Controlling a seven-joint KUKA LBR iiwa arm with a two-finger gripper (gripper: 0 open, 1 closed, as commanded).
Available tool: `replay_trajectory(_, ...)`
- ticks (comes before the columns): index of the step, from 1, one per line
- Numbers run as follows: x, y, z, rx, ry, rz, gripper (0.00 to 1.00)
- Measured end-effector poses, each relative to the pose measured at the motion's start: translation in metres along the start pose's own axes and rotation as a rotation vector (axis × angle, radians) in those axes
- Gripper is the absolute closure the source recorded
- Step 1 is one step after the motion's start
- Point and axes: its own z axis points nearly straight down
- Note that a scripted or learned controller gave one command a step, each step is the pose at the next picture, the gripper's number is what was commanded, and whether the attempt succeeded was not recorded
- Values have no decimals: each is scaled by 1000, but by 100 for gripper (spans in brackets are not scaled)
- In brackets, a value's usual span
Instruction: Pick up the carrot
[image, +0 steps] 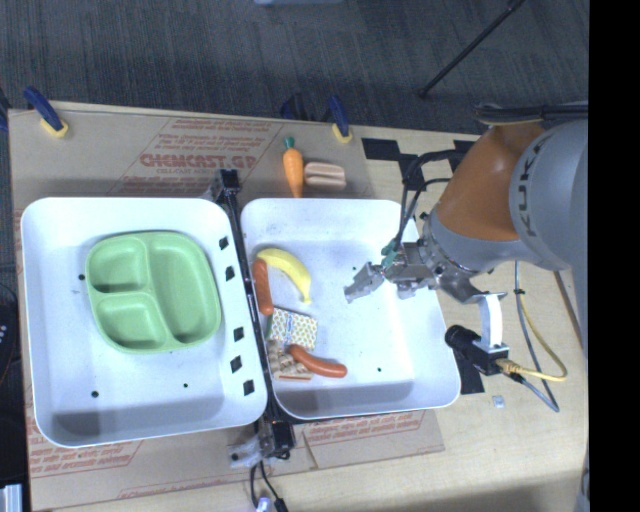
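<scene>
Carrot (292, 169) lies outside the bins; end effector (362, 285) apparently blurred

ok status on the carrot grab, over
Gripper over right bin, holding nothing. Carrot outside bins, on bench beside hot dog bun. Bin wall between them.

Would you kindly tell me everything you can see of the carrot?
The carrot is a small orange toy with a green top, plastic-looking and intact. It lies on the brown cardboard just beyond the far rim of the right bin, outside both bins, green end pointing away from them. A tan-and-pink toy lies right beside it; whether they touch is unclear.
</scene>
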Motion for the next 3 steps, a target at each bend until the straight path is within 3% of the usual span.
replay_trajectory(1,41,45,97,1,0,102,0)
replay_trajectory(2,77,127,5,-3,-1,282,0)
replay_trajectory(3,9,126,84,2,0,446,0)
